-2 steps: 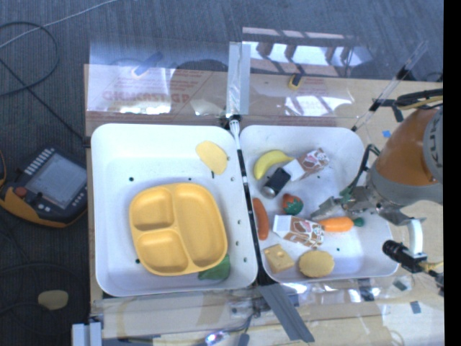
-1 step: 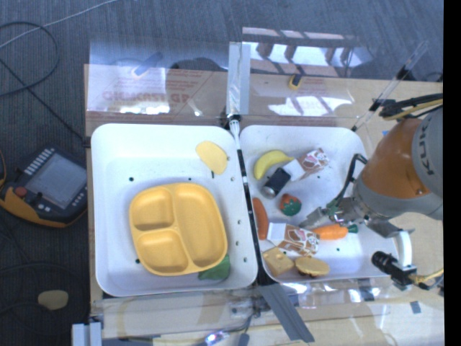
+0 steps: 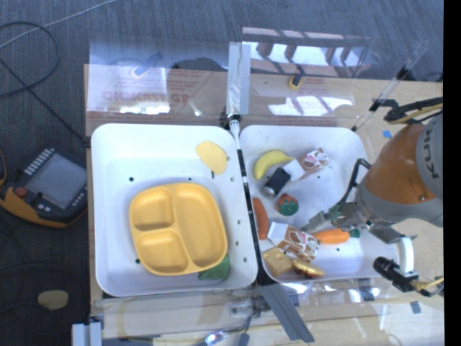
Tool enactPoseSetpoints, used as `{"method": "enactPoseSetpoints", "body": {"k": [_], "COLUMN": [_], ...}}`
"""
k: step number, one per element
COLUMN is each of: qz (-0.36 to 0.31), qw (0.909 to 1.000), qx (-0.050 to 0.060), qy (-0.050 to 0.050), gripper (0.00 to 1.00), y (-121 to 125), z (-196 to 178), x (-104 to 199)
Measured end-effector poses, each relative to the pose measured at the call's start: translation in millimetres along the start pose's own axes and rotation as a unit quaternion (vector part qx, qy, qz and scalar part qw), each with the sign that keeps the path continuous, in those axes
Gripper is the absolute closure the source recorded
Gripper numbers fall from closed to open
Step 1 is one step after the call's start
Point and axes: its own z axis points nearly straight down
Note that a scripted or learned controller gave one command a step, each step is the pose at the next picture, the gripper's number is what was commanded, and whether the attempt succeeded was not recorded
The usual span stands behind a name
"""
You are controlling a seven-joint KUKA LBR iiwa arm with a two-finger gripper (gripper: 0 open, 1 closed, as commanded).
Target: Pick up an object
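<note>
— While the gripper hangs low in the right bin, what's near it?
— A carrot at its six o'clock, just beside it. Whether its fingers are wide or narrow, I can't tell.

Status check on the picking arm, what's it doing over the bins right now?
Gripper low in the right bin, fingers unclear. Nothing seen held; orange carrot lies right beside it. Green-topped toy and snack packet crowd close.

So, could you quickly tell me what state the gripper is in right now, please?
Gripper: cannot be told; it sits low in the right bin, right by the carrot.
</note>
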Motion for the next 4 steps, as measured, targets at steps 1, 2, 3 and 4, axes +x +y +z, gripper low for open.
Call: {"method": "enactPoseSetpoints", "body": {"k": [1,2,3,4], "qz": [-0.001,-0.001,-0.062,-0.063], "qw": [1.0000,1.0000,0.9981,0.9980], "qx": [0.000,0.000,0.002,0.001], "qy": [0.001,0.001,-0.002,0.000], "gripper": [1.00,0.00,0.00,1.00], "y": [1,1,-1,0], "z": [-10,-9,0,-10], "x": [1,1,17,19]}}
